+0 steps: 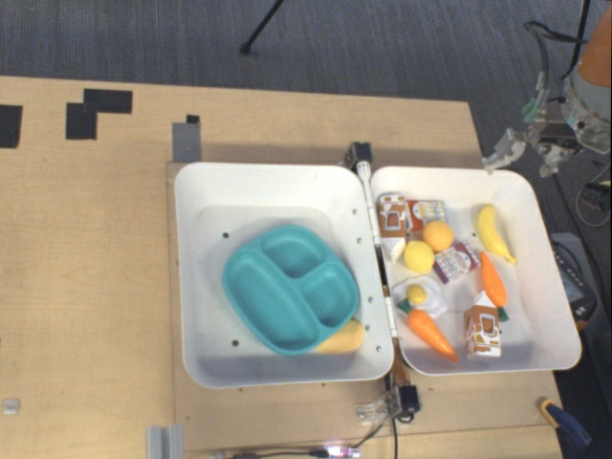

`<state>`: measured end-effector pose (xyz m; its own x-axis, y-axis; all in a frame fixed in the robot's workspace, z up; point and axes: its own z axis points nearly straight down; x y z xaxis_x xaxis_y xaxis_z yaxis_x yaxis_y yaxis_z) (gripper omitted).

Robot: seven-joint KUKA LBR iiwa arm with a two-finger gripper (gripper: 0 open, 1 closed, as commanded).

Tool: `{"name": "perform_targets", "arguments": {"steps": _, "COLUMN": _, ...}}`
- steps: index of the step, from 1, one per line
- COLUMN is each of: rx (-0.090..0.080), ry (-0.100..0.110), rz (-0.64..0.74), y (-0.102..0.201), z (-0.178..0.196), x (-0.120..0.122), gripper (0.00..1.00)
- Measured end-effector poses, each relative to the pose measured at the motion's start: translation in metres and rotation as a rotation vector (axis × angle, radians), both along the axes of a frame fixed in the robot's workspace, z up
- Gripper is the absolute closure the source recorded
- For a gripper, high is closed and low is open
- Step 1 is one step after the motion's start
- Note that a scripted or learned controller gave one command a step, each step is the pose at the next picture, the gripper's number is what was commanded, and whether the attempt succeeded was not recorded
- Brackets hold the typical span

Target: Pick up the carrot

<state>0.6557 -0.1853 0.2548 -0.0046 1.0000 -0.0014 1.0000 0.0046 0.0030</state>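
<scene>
Two orange carrots lie in the right bin (545, 256). One carrot (431, 332) points toward the front near the bin's left side. The other carrot (492, 281) lies further right, just below a banana (494, 232). My gripper (526, 154) hangs above the bin's back right corner, well behind both carrots. It is open, with nothing between its fingers.
The right bin also holds a lemon (418, 255), an orange (438, 234), two small brown cartons (393, 214) (483, 332) and a purple packet (455, 261). In the left bin (206, 256) a teal divided plate (292, 288) rests over a yellow item (342, 338).
</scene>
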Motion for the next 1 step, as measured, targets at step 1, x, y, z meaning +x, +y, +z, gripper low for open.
{"name": "perform_targets", "arguments": {"steps": 1, "rx": 0.001, "ry": 0.003, "rz": 0.041, "y": -0.021, "z": -0.0918, "x": -0.0787, "gripper": 0.0}}
